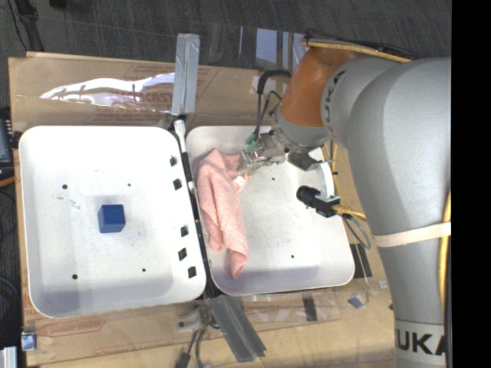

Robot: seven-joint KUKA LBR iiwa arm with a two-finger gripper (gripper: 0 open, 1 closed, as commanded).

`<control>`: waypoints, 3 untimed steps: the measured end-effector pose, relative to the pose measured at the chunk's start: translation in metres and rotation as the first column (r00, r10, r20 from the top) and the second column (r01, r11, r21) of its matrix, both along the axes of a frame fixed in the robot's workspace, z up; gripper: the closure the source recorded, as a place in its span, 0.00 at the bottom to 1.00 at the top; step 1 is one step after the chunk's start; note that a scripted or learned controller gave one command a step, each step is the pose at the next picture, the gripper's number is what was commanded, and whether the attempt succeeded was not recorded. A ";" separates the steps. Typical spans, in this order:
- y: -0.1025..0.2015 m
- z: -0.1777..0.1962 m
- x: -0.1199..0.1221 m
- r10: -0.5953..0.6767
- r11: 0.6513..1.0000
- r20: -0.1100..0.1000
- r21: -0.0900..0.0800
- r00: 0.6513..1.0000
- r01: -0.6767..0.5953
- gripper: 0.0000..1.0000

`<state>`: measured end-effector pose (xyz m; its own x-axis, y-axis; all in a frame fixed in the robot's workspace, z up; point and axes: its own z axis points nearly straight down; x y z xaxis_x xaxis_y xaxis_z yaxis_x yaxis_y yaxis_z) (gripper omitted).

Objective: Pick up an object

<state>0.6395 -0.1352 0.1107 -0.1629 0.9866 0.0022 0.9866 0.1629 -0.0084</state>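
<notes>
A pink cloth lies crumpled along the left side of the right bin, stretching from its top left down toward the front. A small blue cube sits in the left bin, left of centre. My gripper hangs low in the right bin's far part, at the cloth's upper right corner. It meets the edge of the fabric there. The grey arm with its orange band comes in from the right and covers the bin's far right corner.
A black cable connector juts from the arm over the right bin's right side. A row of black clips marks the divider between the bins. Cardboard and clear plastic lie behind the left bin.
</notes>
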 end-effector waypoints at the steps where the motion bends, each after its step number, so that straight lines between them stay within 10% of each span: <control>1: 0.000 0.000 0.000 0.000 1.000 0.000 0.000 1.000 0.000 0.00; 2: -0.028 -0.019 0.018 0.038 0.999 0.008 -0.001 0.999 -0.038 0.00; 3: -0.027 -0.008 0.018 0.044 0.999 0.007 -0.001 0.999 -0.044 1.00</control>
<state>0.6579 -0.1617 0.1025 -0.2060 0.9786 0.0002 0.9786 0.2060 -0.0016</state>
